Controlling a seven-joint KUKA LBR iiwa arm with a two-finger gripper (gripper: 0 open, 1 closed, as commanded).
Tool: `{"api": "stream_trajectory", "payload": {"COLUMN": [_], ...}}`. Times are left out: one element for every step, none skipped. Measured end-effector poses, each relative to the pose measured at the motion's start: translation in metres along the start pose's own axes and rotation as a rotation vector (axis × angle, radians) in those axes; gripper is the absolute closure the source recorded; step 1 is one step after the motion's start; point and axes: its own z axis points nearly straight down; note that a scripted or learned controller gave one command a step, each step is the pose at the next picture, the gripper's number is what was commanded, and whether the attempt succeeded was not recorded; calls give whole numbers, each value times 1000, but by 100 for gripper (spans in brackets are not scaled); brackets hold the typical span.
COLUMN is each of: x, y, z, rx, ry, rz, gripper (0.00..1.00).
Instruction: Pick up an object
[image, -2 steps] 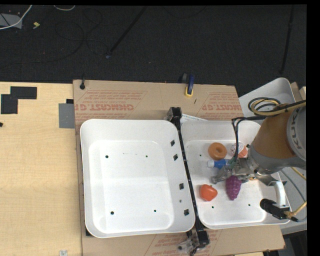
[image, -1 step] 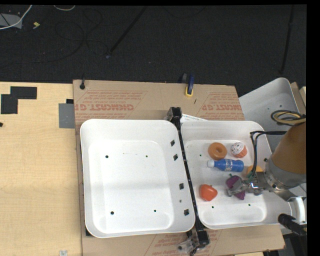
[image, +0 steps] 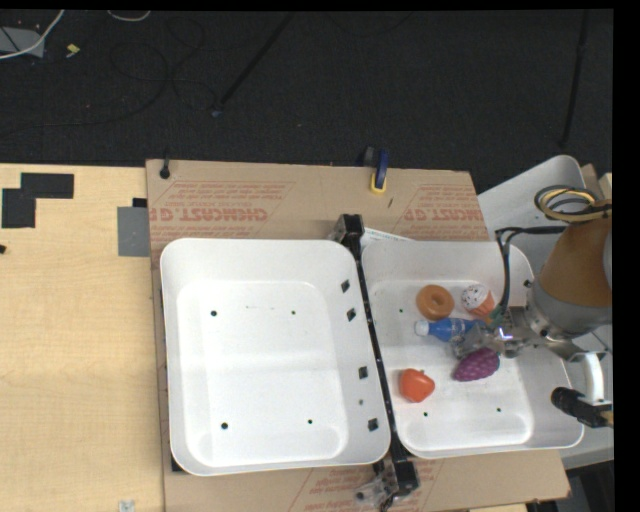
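Observation:
In the right bin (image: 470, 430) lie an orange-brown ring (image: 435, 300), a small white and pink ball (image: 474, 297), a blue bottle (image: 443, 328), a purple grape bunch (image: 476, 365) and a red pepper-like toy (image: 417, 384). My gripper (image: 497, 336) reaches in from the right and sits low among them, just above the purple bunch and at the blue bottle's right end. Its tips are lost in the clutter.
The left bin (image: 260, 350) sits beside it, split off by a black divider (image: 365, 340). Cardboard (image: 250, 205) lies under both bins. A wooden bench top (image: 70, 330) spreads to the left. The arm's orange band (image: 580, 265) looms at the right.

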Motion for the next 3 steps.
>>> {"api": "stream_trajectory", "payload": {"x": [31,96,73], "y": [57,97,75], "z": [2,2,1], "rx": [18,14,7], "ry": [4,5,1], "rz": [-3,-1,1], "gripper": [0,0,0]}}
